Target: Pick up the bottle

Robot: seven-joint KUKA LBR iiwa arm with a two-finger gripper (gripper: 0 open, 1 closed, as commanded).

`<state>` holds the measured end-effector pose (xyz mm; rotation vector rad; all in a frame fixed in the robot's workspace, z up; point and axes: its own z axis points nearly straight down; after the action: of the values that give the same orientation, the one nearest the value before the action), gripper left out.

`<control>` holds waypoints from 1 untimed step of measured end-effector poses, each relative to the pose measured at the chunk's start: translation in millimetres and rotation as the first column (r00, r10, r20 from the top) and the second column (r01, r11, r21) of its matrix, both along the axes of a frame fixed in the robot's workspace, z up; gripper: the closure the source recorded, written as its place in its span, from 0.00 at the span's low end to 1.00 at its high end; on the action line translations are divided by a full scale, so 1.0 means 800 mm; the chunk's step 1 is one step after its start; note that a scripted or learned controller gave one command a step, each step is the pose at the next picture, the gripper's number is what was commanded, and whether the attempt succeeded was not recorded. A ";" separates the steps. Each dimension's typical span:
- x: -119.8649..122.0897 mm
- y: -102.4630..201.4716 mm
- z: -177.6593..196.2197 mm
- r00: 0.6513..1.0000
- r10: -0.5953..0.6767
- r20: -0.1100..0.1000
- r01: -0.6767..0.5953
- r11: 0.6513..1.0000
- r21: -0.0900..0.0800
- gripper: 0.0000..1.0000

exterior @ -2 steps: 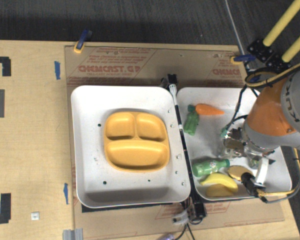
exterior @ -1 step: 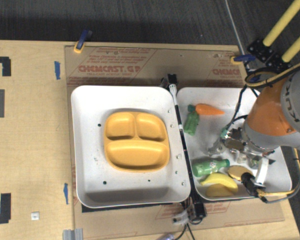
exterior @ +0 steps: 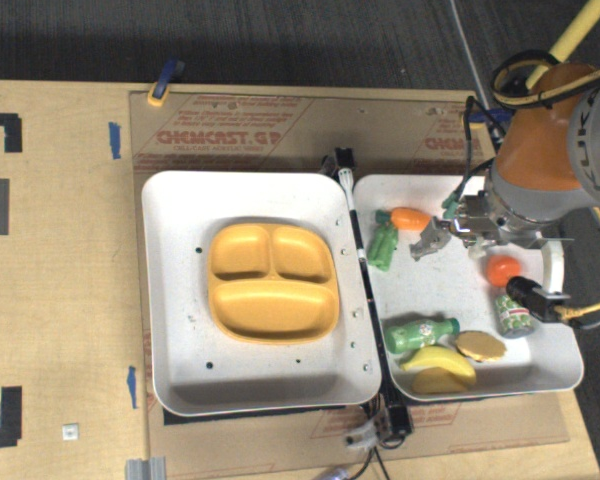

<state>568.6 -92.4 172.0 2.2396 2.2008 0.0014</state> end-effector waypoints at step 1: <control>0.016 0.063 0.016 0.985 -0.173 0.000 0.173 0.985 0.000 0.00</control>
<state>581.6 -41.6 184.7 2.4230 1.9977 0.0014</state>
